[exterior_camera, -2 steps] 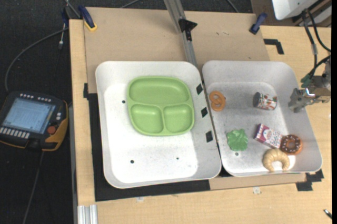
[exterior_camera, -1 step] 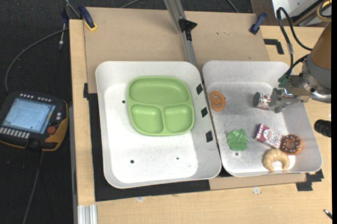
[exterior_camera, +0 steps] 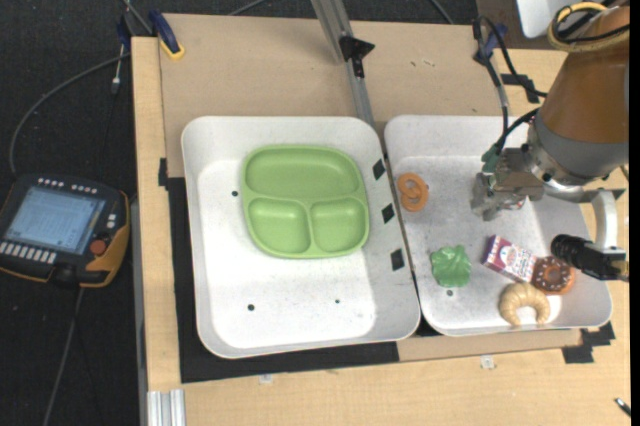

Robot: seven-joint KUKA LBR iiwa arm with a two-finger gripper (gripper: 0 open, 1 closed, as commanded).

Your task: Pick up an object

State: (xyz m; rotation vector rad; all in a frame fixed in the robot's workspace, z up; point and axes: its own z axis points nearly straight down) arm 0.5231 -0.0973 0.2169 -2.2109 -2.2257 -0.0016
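Two bins: the left bin holds a green tray, and the right bin holds a croissant, carton, green toy, donut and orange ring. The gripper hangs above bare floor, grasping nothing I can see; whether it is spread or clenched I cannot tell. Best to shift toward the carton just below, centre over it, then descend straight.

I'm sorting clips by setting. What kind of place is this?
Probably a robotics lab bench: a teach pendant lies on the dark floor, two white bins sit on a board, and toy food such as a croissant serves as picking stock.
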